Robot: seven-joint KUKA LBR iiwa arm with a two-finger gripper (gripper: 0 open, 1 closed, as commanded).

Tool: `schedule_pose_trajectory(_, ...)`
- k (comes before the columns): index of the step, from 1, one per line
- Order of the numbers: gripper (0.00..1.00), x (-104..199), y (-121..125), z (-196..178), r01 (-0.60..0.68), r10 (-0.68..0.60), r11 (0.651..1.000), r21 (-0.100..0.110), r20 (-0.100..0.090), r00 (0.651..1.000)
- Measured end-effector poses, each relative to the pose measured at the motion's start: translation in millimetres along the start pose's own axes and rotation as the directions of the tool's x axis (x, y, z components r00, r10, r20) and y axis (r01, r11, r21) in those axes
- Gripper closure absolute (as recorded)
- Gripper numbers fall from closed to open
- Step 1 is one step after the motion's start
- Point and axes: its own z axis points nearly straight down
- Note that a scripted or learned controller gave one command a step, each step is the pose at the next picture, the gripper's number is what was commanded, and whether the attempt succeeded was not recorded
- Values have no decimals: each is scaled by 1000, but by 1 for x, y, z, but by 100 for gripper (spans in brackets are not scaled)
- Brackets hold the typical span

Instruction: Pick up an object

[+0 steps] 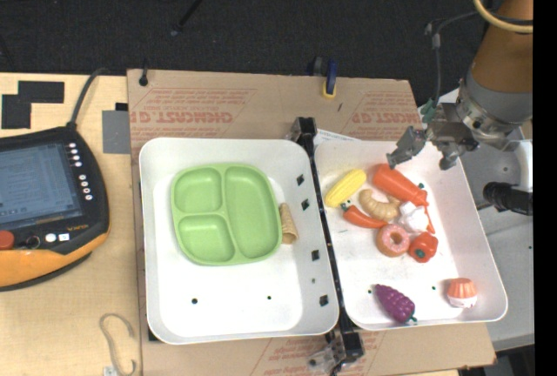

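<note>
A: Where is the carrot (pixel 399 183)?
B: In the right bin (pixel 487 265), on top of the toy pile. The gripper (pixel 426 148) hangs just above it, fingers spread wide, holding nothing.
A: Easy to grab?
B: It looks light, hard and slippery. Pinch its fat middle. Its far tip is hard to see.

toy food pile (pixel 392 213), right bin (pixel 487 261)
</note>
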Motion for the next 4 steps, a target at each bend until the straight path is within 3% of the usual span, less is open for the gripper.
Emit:
schedule_pose_trajectory(1,0,-3,1,63,0,0,1000,6,-1,1000)
schedule_pose_trajectory(3,0,-3,-8,153,0,0,1000,5,-1,1000)
schedule_pose_trajectory(4,0,1,-3,186,-1,1,1000,-13,-3,1000)
